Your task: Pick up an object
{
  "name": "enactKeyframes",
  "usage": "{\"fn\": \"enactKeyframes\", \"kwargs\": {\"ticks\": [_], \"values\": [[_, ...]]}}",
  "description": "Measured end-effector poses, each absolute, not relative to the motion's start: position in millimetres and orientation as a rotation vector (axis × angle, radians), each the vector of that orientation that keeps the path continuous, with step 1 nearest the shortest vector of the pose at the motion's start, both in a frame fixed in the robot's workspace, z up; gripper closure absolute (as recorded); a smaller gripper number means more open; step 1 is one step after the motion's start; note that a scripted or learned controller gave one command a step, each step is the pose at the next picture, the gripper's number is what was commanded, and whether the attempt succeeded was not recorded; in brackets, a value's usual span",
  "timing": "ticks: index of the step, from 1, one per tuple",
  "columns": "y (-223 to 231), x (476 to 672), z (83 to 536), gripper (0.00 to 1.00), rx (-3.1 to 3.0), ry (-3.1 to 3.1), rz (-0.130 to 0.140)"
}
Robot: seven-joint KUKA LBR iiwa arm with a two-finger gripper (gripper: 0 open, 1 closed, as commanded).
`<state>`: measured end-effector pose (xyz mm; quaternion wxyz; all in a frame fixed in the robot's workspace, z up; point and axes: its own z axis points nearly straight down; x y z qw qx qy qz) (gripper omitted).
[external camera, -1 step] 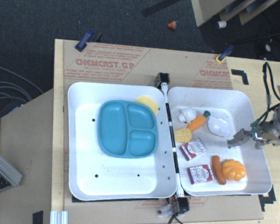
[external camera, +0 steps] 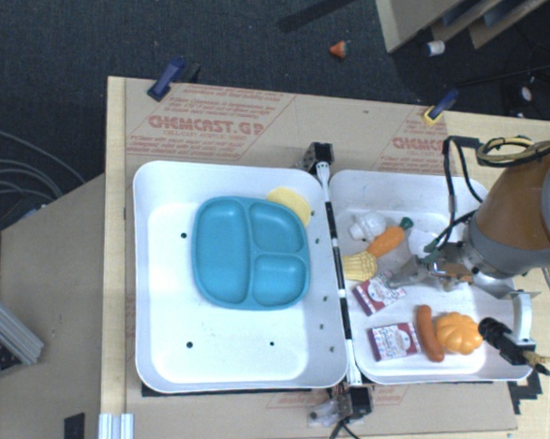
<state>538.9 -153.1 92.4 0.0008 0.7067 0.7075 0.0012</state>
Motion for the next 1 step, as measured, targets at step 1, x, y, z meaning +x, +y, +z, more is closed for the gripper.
{"fn": "enactKeyframes", "kwargs": {"ticks": [1], "values": [[-129.6,632.0,89.6,0.0,2.215,2.218,0.011]]}}
